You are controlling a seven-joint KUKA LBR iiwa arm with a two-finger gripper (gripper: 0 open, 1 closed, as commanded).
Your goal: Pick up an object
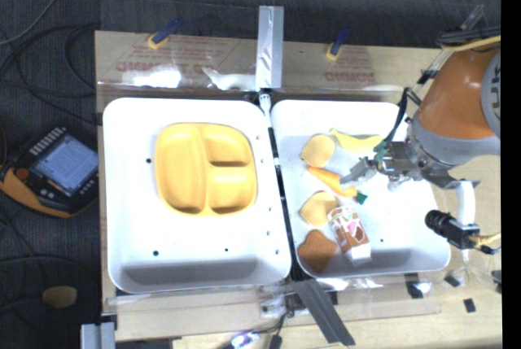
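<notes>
At the near edge of the right bin (407, 254) a brown, rounded piece (316, 250) lay against the near-left corner, and just right of it a small white and red carton (350, 232) sat tilted, touching or almost touching it. A little farther in, a pale yellow rounded item (316, 207) rested close to the bin's left wall, just beyond the carton. Past that, an orange carrot-like stick (332, 178) lay slantwise, with a small dark green bit (361, 197) by its right end. The gripper (364, 170) hung over this spot, its grey fingers pointing left toward the stick; how far apart they stood could not be made out, and nothing was seen clamped between them. Farther still, another pale yellow rounded item (317, 149) lay near the left wall, and a yellow banana-like piece (356, 141) curved to its right, toward the far side. The arm (460, 107), grey with its orange band, reached in from the right. In the left bin (122, 176) a yellow divided tray (206, 167) sat about the middle. Beyond the bench's left side a handheld pendant (53, 170) lay on the dark floor.
</notes>
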